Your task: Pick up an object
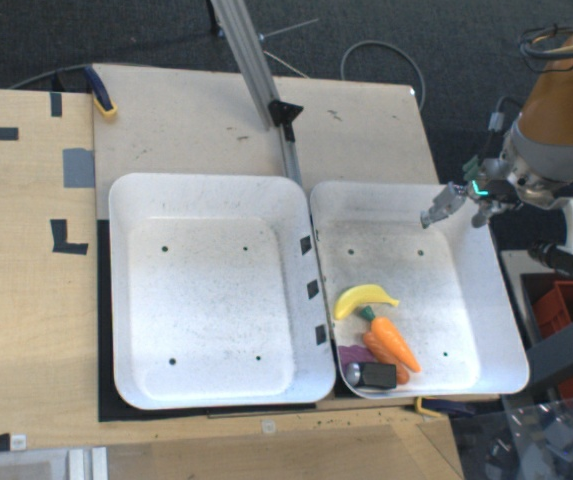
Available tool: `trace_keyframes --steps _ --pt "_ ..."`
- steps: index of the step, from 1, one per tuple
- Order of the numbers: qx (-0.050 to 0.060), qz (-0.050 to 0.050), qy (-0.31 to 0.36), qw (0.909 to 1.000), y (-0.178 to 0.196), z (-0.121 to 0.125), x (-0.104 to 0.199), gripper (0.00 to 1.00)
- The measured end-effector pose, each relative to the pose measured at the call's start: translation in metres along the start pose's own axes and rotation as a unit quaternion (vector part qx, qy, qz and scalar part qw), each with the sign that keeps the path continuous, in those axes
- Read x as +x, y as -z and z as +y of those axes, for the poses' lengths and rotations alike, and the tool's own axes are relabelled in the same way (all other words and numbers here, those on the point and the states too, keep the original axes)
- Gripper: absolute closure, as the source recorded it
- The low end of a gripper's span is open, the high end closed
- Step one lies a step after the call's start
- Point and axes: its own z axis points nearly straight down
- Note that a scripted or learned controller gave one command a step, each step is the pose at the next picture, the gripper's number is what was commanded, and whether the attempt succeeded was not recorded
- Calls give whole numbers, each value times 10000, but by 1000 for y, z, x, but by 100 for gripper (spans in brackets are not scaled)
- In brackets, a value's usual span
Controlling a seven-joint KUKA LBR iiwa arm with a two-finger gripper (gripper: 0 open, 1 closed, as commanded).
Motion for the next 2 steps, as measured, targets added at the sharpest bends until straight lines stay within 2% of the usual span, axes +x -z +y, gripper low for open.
trace_keyframes --steps 1,2 --pt "-21 -10 9 10000 3 1 0 0" --pt "7 -5 2 10000 -56 -8 -3 0"
